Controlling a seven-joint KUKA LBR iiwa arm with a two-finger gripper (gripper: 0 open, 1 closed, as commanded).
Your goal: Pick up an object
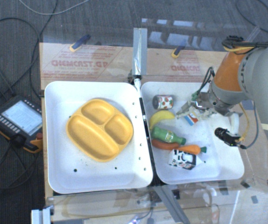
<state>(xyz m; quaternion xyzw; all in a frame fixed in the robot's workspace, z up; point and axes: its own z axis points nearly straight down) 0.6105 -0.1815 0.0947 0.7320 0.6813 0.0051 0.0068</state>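
Reaching in from the right, the grey arm with its orange band (229,73) is positioned over the upper part of the right-hand shallow white bin (227,169). The two-finger gripper (190,107) hangs low over the bin floor, just right of the small metal can (163,101). One thin grey finger (184,108) angles down to the left; whether the fingers are apart or together cannot be determined, and no object is seen between them.

Contents of the right bin:
- The metal can lies on its side near the top left corner.
- A yellow plastic banana (160,118) lies just below the can, curving toward the bin's left wall.
- A small white, blue and red packet (191,119) lies on the bin floor directly beneath the gripper.
- A green plastic bottle (167,136) lies on its side below the banana.
- An orange-red sausage-shaped toy (164,145) lies along the bottle's lower edge, touching it.
- An orange plastic carrot with a green tip (192,149) lies just right of that toy.
- A white carton with black print (183,158) lies below the carrot, touching it.

A black cable connector (226,136) hangs from the arm over the bin's right side.

The left-hand shallow white bin (61,171) holds a yellow compartmented plastic tray (100,129), lying flat near the centre. A handheld control pendant with a screen (16,120) rests on the floor left of the bench.
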